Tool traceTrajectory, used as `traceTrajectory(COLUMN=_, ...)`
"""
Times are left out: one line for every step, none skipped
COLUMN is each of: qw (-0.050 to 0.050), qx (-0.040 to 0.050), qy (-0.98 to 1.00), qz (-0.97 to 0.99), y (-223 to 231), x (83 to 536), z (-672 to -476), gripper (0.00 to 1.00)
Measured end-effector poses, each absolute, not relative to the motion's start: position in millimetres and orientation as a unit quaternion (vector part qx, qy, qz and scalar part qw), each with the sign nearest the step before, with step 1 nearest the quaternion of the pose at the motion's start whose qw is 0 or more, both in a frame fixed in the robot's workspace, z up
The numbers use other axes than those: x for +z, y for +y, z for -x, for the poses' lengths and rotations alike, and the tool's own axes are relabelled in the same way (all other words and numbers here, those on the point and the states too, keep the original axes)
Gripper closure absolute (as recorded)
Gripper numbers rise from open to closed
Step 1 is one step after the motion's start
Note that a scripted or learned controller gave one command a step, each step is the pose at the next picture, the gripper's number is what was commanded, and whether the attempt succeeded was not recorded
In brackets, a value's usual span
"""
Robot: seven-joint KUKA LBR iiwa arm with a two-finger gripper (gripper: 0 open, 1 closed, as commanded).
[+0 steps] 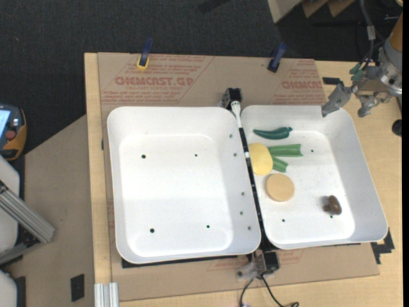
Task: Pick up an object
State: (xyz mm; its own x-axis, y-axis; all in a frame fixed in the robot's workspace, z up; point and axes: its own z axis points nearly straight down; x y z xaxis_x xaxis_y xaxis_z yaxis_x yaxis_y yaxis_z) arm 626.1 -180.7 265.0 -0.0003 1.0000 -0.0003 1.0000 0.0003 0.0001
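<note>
The right bin [358, 165] holds a dark green pepper-shaped piece [273, 132], a lighter green piece [285, 151], a yellow lemon-like object [260, 158], a tan round disc [280, 188] and a small brown lump [331, 204]. My gripper [350, 102] hangs above the far right corner of that bin, well clear of the objects, open with nothing between its fingers.
The left bin [128, 171] sits beside the right one, joined by a black divider strip [246, 165]. Both rest on a cardboard sheet [192, 75] held by a yellow clamp [143, 61] and a blue clamp [277, 57] at the far edge.
</note>
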Motion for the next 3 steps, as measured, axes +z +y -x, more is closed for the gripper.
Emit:
traceTrajectory(qw=0.002, qx=0.0007, qy=0.708, qz=-0.707, y=-181, x=276, z=-626.8, gripper=1.00)
traceTrajectory(qw=-0.001, qx=-0.0002, qy=0.706, qz=-0.708, y=-183, x=314, z=-538.3, gripper=1.00)
traceTrajectory(qw=0.000, qx=-0.0006, qy=0.705, qz=-0.710, y=-227, x=336, z=-476.0, gripper=1.00)
